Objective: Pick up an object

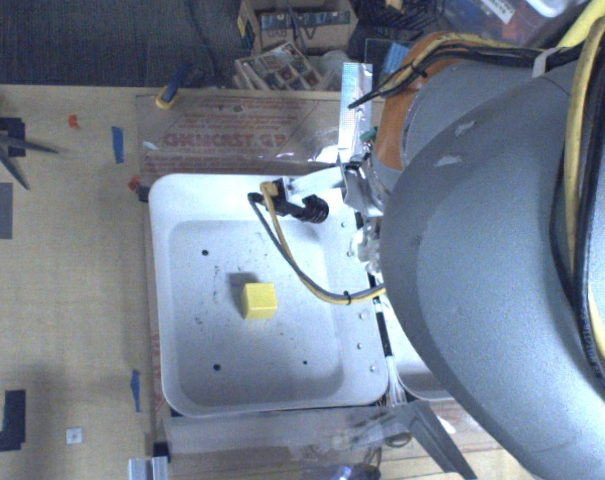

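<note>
A yellow block point(259, 300) sits in the middle of the white bin point(182, 208). I cannot tell how the jaws stand. No writing reads clearly.

wood bench point(62, 298), dark floor point(82, 18), clutter

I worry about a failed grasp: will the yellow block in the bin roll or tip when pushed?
The yellow block looks cube-shaped with flat faces, so it would probably slide, not roll. It sits low on the bin floor, so tipping seems unlikely. It is probably light.
</note>
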Controlling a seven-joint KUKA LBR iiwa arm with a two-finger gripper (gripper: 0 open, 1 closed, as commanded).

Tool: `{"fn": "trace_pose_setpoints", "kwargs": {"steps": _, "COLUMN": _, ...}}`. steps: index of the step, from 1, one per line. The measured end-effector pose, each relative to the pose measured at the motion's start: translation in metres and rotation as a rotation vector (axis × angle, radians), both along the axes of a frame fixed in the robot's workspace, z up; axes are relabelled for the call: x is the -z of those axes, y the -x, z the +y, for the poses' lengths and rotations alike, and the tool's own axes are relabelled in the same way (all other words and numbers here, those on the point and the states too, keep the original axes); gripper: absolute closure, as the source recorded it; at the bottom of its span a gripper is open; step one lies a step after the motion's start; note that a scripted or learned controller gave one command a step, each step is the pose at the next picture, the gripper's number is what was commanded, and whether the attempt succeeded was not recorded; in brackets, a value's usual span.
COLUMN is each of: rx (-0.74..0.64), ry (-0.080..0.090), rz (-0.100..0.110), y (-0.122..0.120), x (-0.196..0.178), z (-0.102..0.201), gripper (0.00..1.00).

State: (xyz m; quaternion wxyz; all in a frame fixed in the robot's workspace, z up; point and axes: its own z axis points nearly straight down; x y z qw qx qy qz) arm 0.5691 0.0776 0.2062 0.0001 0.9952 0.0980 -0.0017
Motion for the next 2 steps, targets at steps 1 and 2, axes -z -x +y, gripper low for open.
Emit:
{"fn": "trace_pose_setpoints", "kwargs": {"steps": 1, "rx": 0.004, "ry": 0.001, "rz": 0.002, "y": -0.0010, "x": -0.0077, "z": -0.0020, "gripper": 1.00}}
{"fn": "trace_pose_setpoints", "kwargs": {"steps": 2, "rx": 0.007, "ry": 0.002, "rz": 0.005, "y": -0.0018, "x": -0.0153, "z": -0.0039, "gripper": 1.00}}
